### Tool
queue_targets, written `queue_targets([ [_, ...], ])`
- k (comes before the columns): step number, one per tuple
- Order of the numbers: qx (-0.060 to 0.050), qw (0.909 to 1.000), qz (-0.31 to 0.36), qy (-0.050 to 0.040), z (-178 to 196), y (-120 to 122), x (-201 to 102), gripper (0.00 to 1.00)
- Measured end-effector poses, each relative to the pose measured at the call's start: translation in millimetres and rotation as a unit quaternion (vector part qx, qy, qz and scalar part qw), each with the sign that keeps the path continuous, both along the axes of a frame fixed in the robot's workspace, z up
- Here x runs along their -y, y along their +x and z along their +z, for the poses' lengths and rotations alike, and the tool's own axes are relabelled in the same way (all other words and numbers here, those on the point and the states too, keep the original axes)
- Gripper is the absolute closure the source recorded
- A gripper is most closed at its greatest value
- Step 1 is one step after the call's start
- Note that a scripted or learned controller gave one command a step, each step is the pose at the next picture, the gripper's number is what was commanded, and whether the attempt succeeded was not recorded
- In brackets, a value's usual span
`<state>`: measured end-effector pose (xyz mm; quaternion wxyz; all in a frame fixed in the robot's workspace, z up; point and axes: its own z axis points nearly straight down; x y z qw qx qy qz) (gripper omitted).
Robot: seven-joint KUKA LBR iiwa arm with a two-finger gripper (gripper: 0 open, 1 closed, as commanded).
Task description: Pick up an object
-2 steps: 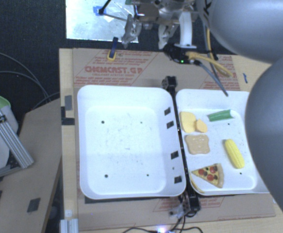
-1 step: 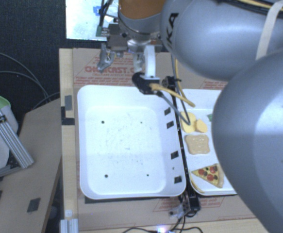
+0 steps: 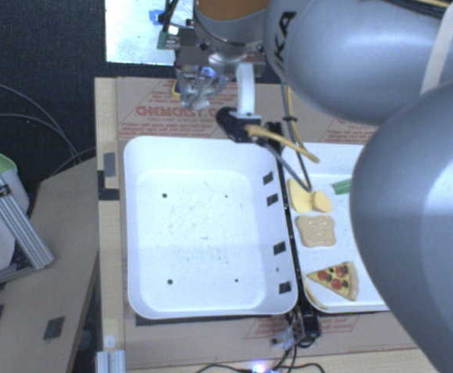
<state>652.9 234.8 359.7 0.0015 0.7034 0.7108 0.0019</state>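
Bins are sitting side by side on the cardboard-covered bench (image 3: 156, 107). Taking the left bin (image 3: 199, 231) as the landmark and going left to right: an aluminium frame (image 3: 12, 216) is leaning well off to its left. Above its far rim, the gripper (image 3: 203, 92) is hanging under the orange band of the arm (image 3: 343, 45), over the cardboard and not over either bin; whether it is spread or closed I cannot tell, and nothing is showing in its grasp. Just right of the left bin, the right bin (image 3: 343, 158) is holding a yellow cheese-like piece (image 3: 308, 199), a slice of toast (image 3: 317, 230), a pizza slice (image 3: 336, 278) and a small green piece (image 3: 341, 184).
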Motion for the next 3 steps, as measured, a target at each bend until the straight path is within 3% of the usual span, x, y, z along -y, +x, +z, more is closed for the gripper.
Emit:
queue_targets([
  [1, 0.001, 1.0, 0.003, 0.0002, 11, 0, 0, 1.0],
  [2, -0.003, 1.0, -0.003, -0.0009, -32, 16, 2, 1.0],
  [3, -0.003, 0.9999, -0.009, -0.0023, -69, 16, 96, 1.0],
])
